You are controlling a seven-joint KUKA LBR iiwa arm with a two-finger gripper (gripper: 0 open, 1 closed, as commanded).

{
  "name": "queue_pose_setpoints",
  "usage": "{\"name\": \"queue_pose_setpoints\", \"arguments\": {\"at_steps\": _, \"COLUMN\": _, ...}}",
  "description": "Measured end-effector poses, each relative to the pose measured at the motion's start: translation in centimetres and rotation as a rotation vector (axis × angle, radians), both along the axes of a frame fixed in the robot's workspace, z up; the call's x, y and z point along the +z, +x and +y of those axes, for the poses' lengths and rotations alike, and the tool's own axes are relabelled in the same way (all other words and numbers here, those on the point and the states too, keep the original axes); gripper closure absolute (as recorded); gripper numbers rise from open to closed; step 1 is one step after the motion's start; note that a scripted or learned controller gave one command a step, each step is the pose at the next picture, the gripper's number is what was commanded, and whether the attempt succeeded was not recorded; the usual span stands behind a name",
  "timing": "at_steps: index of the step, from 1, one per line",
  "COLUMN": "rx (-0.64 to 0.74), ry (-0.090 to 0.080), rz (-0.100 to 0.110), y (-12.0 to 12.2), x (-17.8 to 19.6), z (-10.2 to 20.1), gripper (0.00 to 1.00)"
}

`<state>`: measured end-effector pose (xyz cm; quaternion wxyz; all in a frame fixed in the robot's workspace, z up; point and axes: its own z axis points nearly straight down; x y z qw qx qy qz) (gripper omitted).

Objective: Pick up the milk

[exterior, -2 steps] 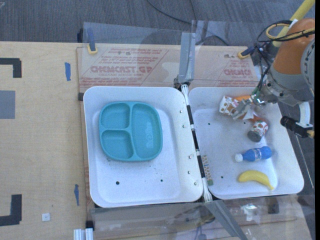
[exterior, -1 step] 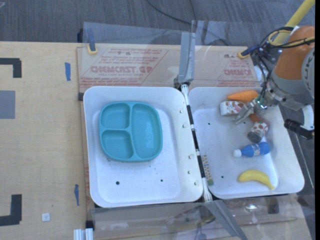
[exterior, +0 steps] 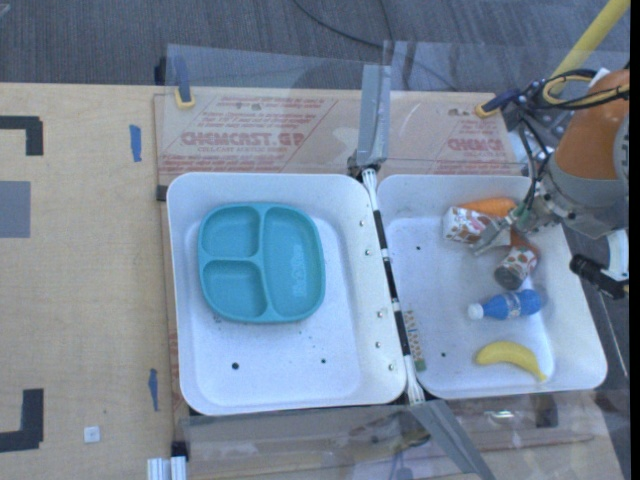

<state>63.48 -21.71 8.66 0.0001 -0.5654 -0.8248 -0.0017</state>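
Inside the right bin [exterior: 440, 373], a small milk carton [exterior: 466, 225] lay on its side toward twelve o'clock, touching an orange carrot [exterior: 490, 207] behind it. The gripper [exterior: 497, 236] reached in from three o'clock, its fingers seemingly spread just beside the carton, gripping nothing. Packed so close, the fingers might have clipped the carrot or nudged the carton away.

arm [exterior: 590, 173]: grey casing | orange band above wrist | black cables looped on top
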Motion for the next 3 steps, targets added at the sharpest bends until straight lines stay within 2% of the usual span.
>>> {"name": "queue_pose_setpoints", "arguments": {"at_steps": 1, "rx": -0.021, "ry": 0.001, "rz": -0.002, "y": -2.4, "x": 0.0, "z": 0.0, "gripper": 0.00}}
{"name": "queue_pose_setpoints", "arguments": {"at_steps": 2, "rx": -0.022, "ry": -0.004, "rz": -0.007, "y": -2.2, "x": 1.2, "z": -0.1, "gripper": 1.00}}
{"name": "queue_pose_setpoints", "arguments": {"at_steps": 3, "rx": 0.003, "ry": -0.005, "rz": -0.004, "y": -1.7, "x": 9.7, "z": 4.5, "gripper": 1.00}}
